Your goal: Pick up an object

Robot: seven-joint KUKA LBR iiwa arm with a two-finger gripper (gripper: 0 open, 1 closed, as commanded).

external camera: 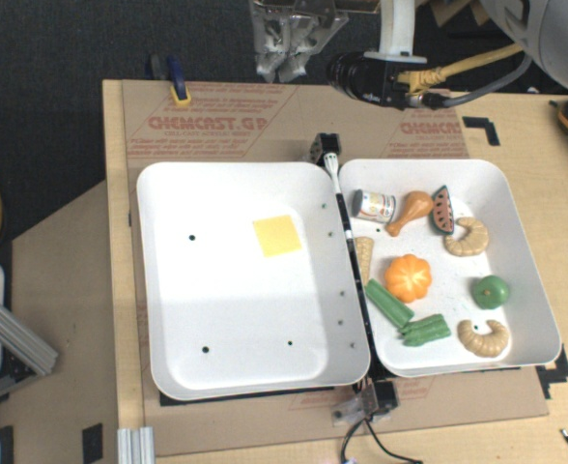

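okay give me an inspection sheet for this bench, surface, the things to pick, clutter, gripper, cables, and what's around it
Surface: brown board printed with red lettering, bearing two white bins side by side.
Job's things: left bin holds one yellow square. Right bin holds a small can, drumstick, watermelon slice, orange pumpkin, green ball, two croissants and green vegetable pieces.
Clutter: blue and yellow clamp at the board's far edge.
Gripper: gripper raised beyond the bins, nothing between its fingers.
Cables: black and yellow cables far right; wires at the near edge.
Surroundings: dark floor, metal rail at left.
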